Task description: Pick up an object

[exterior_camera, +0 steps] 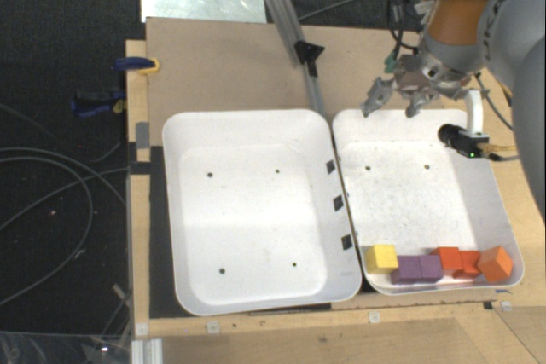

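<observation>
The yellow block is sitting in the right bin, at the near wall beside a purple block. It is looking light, stiff and blunt-edged; its free flat sides are offering the hold. The gripper is hovering spread open and holding nothing, well apart.

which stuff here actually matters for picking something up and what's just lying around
For the job:
- gripper, fingers spread, nothing between them
- yellow block
- purple block
- red block
- orange block
- right bin, which holds the blocks along its near edge

Just lying about:
- left bin
- blue clamp at the bench's left edge
- metal pole
</observation>
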Controlling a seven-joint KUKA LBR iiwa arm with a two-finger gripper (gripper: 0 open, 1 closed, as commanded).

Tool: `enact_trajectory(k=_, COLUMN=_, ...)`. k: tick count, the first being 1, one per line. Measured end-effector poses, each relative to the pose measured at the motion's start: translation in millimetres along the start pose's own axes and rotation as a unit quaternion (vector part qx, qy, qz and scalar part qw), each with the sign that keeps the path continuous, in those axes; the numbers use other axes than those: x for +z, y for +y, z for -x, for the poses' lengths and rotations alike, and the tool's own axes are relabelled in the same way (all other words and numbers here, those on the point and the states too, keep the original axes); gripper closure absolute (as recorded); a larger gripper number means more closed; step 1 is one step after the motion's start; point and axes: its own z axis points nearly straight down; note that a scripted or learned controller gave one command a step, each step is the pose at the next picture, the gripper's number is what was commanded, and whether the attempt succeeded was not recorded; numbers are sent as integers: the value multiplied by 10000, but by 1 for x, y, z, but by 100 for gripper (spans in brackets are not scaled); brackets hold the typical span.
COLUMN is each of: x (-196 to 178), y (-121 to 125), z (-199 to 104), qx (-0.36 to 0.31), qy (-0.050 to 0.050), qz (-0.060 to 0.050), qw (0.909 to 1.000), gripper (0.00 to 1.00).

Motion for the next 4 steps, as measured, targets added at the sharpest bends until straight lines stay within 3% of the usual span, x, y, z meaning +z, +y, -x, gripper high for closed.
enact_trajectory(k=1, x=-13, y=0, z=2, qx=-3, qy=-10, qz=19, qw=10000, gripper=100)
enact_trajectory(k=2, x=23, y=-32, z=-124, qx=-23, qy=20, qz=-27, qw=10000, gripper=100)
enact_trajectory(k=3, x=10, y=-30, z=-118, qx=5, qy=7, qz=3, qw=10000, gripper=100)
enact_trajectory(k=4, x=27, y=-113, z=-172, qx=-10, qy=13, qz=-52, qw=10000, gripper=100)
